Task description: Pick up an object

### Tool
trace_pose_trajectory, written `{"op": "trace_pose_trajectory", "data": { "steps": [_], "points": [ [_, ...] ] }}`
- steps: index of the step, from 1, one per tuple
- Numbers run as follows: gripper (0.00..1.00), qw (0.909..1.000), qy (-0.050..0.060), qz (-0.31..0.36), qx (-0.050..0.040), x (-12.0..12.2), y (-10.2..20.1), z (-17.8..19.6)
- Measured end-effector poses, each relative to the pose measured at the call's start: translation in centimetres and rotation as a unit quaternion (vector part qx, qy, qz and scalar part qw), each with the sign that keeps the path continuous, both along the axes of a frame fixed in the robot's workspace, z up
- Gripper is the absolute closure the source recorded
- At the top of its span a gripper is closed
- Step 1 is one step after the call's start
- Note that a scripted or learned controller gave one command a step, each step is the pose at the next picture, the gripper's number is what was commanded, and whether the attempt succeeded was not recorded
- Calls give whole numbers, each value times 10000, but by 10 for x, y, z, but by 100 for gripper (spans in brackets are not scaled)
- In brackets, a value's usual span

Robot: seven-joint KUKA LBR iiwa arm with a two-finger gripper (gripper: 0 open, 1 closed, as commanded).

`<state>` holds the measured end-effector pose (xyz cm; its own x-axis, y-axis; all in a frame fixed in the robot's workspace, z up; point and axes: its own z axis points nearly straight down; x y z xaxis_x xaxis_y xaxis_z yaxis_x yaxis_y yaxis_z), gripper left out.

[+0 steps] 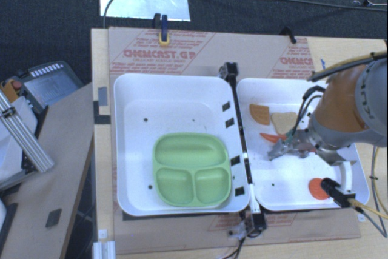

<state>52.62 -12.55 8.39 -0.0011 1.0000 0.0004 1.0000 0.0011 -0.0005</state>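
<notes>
Over the right bin (345, 200), low in its middle, my pincer (280, 150) hangs with its tip pointing toward 9 o'clock. The arm (351, 109) comes in from 3 o'clock, the orange band sitting above the wrist. Whether the pincer is wide or narrow I cannot tell; the tip is small and blurred against the white floor, and nothing is plainly caught in it.

Objects in the right bin:
- a small red-orange piece (271, 137), just at the pincer's tip, at about 11 o'clock from it — touching or a hair apart, I can't settle which.
- a pale tan slice (283, 122) at 12 o'clock from the tip, near.
- a darker orange-brown slice (260, 113) at 11 o'clock, beyond the red piece, its edge meeting or just overlapping the tan slice.
- a round red-orange disc (317, 188) at 4 to 5 o'clock from the tip, well apart, near the bin's near wall, with a black part of my rig partly over its right side.

Left bin (130, 94): a green divided tray (191, 168) lies flat in its lower right part (one long compartment at the far side, two smaller ones at the near side).

Both bins sit side by side on a brown printed board (200, 51), black clips along the seam between them — a yellow-and-black clamp (163, 30) grips the board's far edge at 12 o'clock.
</notes>
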Motion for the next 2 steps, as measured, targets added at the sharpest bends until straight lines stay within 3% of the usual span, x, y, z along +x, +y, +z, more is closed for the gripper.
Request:
{"op": "trace_pose_trajectory", "data": {
  "steps": [1,2],
  "points": [
    [100,10000,-13,2,-2,1,0,11],
    [100,10000,-38,10,-11,3,-3,75]
  ]
}}
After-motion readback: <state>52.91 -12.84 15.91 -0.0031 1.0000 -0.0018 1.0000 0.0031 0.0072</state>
